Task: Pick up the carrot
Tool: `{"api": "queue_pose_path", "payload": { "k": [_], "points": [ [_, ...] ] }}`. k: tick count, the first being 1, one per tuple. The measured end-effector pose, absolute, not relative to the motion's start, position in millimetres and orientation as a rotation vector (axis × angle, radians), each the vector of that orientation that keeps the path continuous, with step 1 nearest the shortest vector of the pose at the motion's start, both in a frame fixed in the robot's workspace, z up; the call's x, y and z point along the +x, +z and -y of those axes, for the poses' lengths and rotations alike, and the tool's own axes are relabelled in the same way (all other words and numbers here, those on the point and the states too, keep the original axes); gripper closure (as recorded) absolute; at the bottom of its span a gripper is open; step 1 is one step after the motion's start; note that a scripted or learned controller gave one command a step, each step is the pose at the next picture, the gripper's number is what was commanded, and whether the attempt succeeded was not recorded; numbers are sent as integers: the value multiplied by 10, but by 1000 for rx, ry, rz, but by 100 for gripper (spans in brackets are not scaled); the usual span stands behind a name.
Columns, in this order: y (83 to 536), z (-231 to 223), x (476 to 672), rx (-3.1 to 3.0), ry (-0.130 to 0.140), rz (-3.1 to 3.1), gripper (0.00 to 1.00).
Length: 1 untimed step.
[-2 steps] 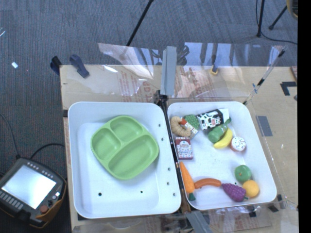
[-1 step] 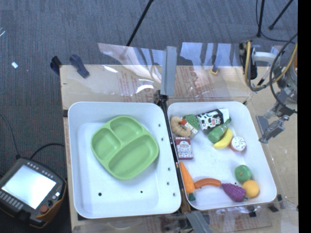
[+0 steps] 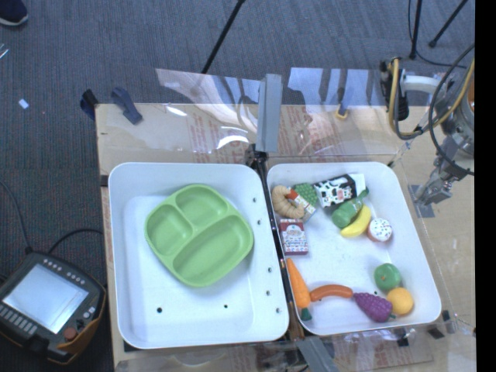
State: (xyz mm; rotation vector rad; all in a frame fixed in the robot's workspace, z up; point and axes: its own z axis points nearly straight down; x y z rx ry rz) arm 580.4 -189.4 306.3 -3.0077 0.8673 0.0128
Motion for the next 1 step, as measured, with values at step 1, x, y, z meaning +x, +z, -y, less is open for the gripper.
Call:
{"api": "queue_pose_path", "payload": {
  "k": [1],
  "points": [
    [4922, 2091, 5682, -2958, -11, -1046, 100]
  ]
}}
